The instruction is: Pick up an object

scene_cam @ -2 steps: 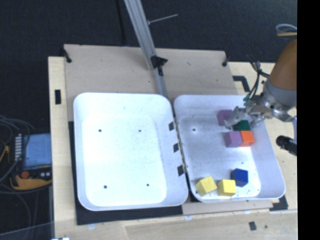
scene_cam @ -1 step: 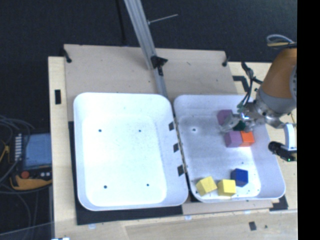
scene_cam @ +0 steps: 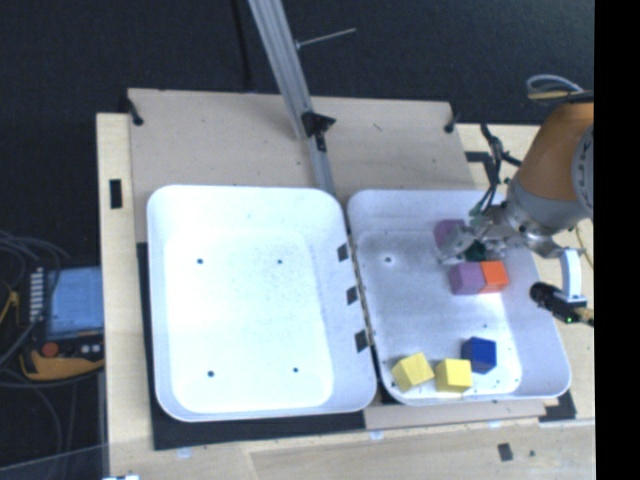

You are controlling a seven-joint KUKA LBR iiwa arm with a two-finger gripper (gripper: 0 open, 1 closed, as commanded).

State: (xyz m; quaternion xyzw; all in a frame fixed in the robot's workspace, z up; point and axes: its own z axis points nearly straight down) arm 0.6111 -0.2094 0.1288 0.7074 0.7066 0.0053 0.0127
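Camera view
Arm: the grey arm [scene_cam: 555, 173] with its orange band reaches in from the right edge and bends down over the right bin.
Gripper: the gripper [scene_cam: 478, 240] sits low over the upper right part of the right bin, in the middle of a small cluster of blocks; I cannot tell how far apart it stands, because the dark parts blur together at this size.
Contact: the gripper tip overlaps the top edge of the purple block [scene_cam: 466, 278] and the orange block [scene_cam: 494, 275]; whether it touches either one cannot be made out. No block is clearly seen gripped.
Pink block: a pale pink block [scene_cam: 447, 234] lies just left of the gripper, close against it.
Purple and orange: these 2 blocks lie side by side, touching, directly below the gripper.
Other blocks: 2 yellow blocks [scene_cam: 412, 371] [scene_cam: 454, 374] lie near the front edge of the right bin, almost touching; a blue block [scene_cam: 480, 353] sits just behind and right of them.
Right bin: the right bin [scene_cam: 400, 268] is white and shallow and holds all 6 blocks.
Left bin: the left bin [scene_cam: 250, 298] is white, edge to edge with the right one.
Table: the pale table [scene_cam: 290, 138] carries both bins; a slanted metal rail [scene_cam: 285, 58] rises from its back.
Room: dark floor around; a blue box [scene_cam: 75, 303] and cables lie at the left.
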